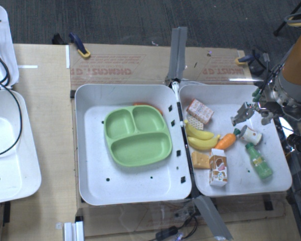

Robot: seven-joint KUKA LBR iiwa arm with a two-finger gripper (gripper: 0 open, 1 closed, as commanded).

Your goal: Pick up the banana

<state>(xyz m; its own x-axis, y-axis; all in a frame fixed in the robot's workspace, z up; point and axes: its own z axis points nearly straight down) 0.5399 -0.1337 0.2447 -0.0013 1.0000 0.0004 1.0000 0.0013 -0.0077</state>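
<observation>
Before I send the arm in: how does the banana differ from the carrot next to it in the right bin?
The banana is yellow; the carrot is orange with a green tip. The banana is longer and curved, the carrot shorter and straight, tapering. The banana lies against the bin's left wall, the carrot at its right end, nearer the gripper. Both lie flat in the right bin, touching or nearly so.

arm (296, 74): cut off at right edge | orange object (139, 104): mostly hidden behind green plate (138, 134)
</observation>
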